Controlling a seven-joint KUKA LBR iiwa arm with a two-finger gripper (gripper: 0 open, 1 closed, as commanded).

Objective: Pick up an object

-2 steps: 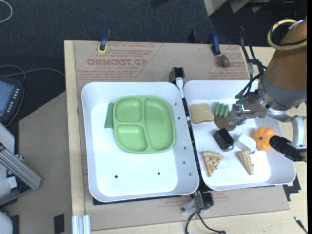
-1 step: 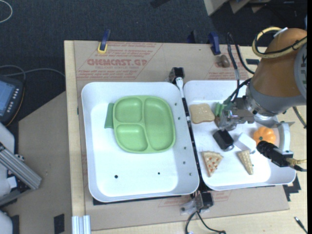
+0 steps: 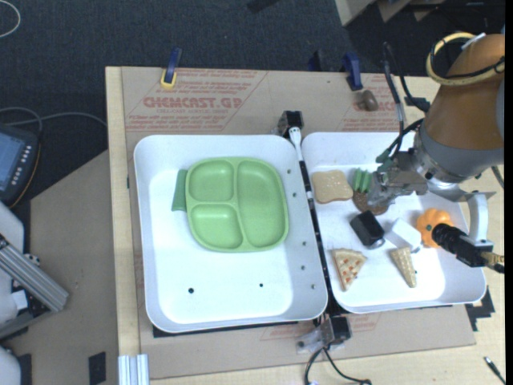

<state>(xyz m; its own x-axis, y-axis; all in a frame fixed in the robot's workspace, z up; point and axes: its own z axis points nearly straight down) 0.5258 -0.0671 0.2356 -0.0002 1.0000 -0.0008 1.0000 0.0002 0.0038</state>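
Gripper (image 3: 383,192) low at right of frame in the right bin (image 3: 449,295), fingers' spread hidden from us, poised by the black block (image 3: 368,228); we would centre over it and descend straight before closing.

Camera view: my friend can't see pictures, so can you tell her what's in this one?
A grey and orange robot arm reaches from the right over the right white bin, which holds toy food: a slice of bread, a pizza slice, a wedge and a black block. The left white bin holds a green divided plate.
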